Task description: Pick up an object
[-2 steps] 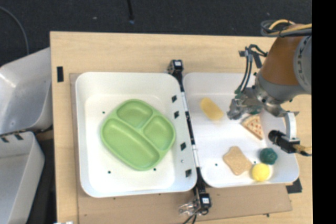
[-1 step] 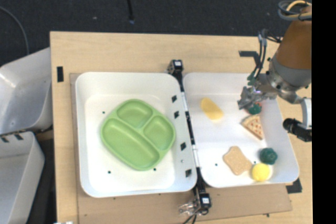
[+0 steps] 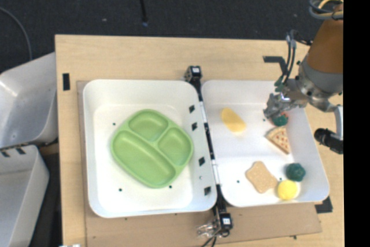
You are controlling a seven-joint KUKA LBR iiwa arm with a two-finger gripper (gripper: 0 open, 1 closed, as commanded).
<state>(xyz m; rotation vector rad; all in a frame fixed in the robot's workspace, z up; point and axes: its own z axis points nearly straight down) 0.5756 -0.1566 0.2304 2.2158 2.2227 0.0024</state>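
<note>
The gripper (image 3: 280,106) is low in the right white bin (image 3: 231,194), directly over a small dark green round piece (image 3: 281,120) near the far right wall; I cannot tell its state, nor whether it touches the piece. This piece seems light, hard and smooth plastic, likely to roll, so a grip across its middle looks safest. I count six pieces: two dark green ones, one yellow oval, one yellow ball, one pizza wedge, one toast slice, and one green divided plate (image 3: 151,148) in the left bin.

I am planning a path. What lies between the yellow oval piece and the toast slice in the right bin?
Bare white bin floor separates the yellow oval piece from the toast slice, as the camera view shows.
</note>
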